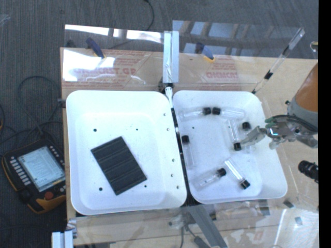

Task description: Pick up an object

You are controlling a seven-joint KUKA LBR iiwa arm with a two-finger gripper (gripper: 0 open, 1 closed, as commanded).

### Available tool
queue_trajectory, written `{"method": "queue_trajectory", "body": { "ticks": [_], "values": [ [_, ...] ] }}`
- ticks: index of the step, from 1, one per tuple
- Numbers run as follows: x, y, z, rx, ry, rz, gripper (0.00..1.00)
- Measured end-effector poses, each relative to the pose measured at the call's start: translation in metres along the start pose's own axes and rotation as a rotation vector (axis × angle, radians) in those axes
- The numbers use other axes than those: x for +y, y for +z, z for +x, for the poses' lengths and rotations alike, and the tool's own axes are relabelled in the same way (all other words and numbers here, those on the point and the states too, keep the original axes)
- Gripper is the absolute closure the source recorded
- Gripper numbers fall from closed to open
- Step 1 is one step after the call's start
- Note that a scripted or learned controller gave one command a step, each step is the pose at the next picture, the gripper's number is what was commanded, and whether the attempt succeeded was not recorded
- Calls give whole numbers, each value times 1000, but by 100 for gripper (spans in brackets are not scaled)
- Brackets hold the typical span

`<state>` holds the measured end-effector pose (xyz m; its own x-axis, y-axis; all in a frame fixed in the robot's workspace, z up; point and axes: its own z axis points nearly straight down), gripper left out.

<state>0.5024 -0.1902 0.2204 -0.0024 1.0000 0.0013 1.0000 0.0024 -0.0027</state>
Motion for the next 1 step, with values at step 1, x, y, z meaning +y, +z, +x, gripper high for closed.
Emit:
{"method": "queue_trajectory", "body": {
  "ticks": [1],
  "values": [
    [54, 127, -7, -1, -166, -3, 0]
  ]
}}
